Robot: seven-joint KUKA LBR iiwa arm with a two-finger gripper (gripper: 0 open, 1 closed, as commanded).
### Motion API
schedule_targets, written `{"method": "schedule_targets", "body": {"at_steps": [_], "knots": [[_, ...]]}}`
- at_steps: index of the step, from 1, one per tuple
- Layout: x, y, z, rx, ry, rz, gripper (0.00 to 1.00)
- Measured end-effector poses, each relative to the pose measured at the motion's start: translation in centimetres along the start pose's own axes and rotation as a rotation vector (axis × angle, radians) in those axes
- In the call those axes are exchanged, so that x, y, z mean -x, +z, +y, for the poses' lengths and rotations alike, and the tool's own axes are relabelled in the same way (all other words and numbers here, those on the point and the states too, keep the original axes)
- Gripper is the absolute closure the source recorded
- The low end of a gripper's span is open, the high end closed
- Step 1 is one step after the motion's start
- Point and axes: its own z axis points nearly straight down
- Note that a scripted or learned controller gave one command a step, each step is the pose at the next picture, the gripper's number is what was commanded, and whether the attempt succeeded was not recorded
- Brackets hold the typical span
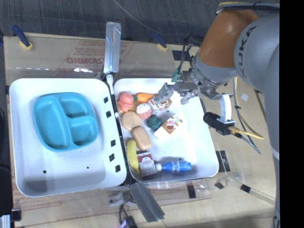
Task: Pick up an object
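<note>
Camera view: gripper (167, 93) sits low over the far part of the right bin (202, 141), arm coming in from the right. Fingers look spread, with a small patterned box (161, 103) just beneath and between them. Can't tell if the pads touch it, so not calling it held.

Likely pick target is that box, directly under the gripper and slightly toward the near-left. Its long axis runs roughly left-right, tilted a bit; the fingers seem set across it, though that is a judgement only.

Clutter is tight: orange carrot (144, 98) just left of the gripper, peach (125, 100) further left, cupcake (143, 110) near-left and close to the box, dark green piece (154, 122) and a second small box (171, 124) nearer. Blue bottle (175, 166) lies along the near wall, well apart.

Left bin (23, 175) holds a blue divided tray (65, 119), well away from the gripper.

Next move probably calls for a short straight drop, then closing; the risk is nudging the cupcake or the carrot.
</note>
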Motion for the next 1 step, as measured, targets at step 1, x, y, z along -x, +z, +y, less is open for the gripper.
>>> {"method": "schedule_targets", "body": {"at_steps": [1], "knots": [[1.19, 13.58, -6.46, -0.011, 0.126, 0.001, 0.00]]}}
